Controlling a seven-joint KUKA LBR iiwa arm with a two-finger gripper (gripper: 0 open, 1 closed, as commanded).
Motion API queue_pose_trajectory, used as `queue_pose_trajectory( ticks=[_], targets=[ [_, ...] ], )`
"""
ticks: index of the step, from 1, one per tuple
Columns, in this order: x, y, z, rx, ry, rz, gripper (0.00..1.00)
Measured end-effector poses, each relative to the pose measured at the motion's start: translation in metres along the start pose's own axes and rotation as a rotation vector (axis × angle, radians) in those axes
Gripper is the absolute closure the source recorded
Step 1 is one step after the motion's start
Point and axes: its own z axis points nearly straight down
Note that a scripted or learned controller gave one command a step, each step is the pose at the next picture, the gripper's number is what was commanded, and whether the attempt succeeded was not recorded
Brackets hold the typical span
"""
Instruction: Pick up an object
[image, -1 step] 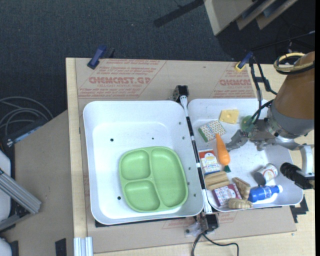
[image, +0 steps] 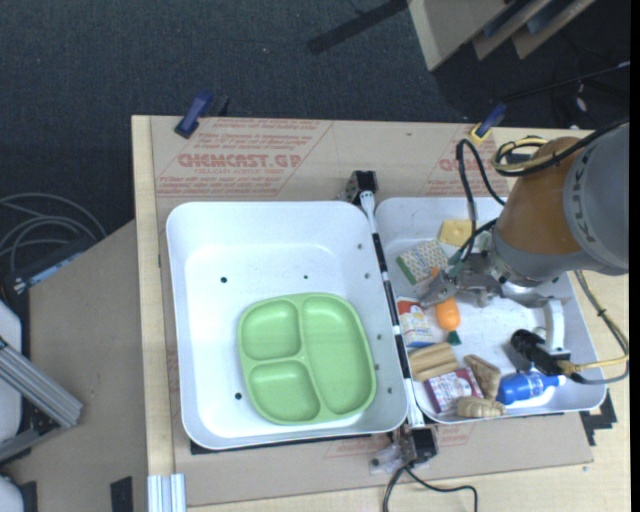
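The pale brown surface (image: 250, 150) with red print along its far edge carries two shallow white bins side by side. The grey arm (image: 560, 215), with its orange band, reaches in from the right and hangs over the far half of the right bin (image: 495, 325).

The left bin (image: 200, 260) holds one thing, a light green divided plate (image: 305, 357) with three compartments. It lies flat on the near side of that bin's floor, toward the wall shared with the other bin.

The gripper (image: 447, 290) is low in the right bin near its left wall, among the clutter. Whether it is wide, narrow or closed on anything I cannot tell.

The things to pick lie in the right bin:
- A blue bottle (image: 525, 387) lies on its side by the near right corner.
- A tan block (image: 432, 358) rests by the left wall, and a red and white packet (image: 450, 386) lies just nearer than it.
- A green and white packet (image: 422, 260) lies beyond the gripper, with a yellow block (image: 456, 232) farther back.
- A white packet with red print (image: 415, 322) sits against the left wall.
- A small orange piece (image: 448, 315) lies just beside that packet and right below the gripper.
- A brown piece (image: 486, 372) lies between the tan block and the bottle.
- A tan, peanut-shaped piece (image: 478, 407) lies by the near wall.
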Motion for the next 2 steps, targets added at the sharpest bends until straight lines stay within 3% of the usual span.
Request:
queue_pose_trajectory(
  ticks=[1,2],
  targets=[
    [0.0,0.001,-0.011,-0.003,-0.001,0.001,1.0],
    [0.063,0.029,-0.101,-0.003,0.001,-0.002,1.0]
  ],
)
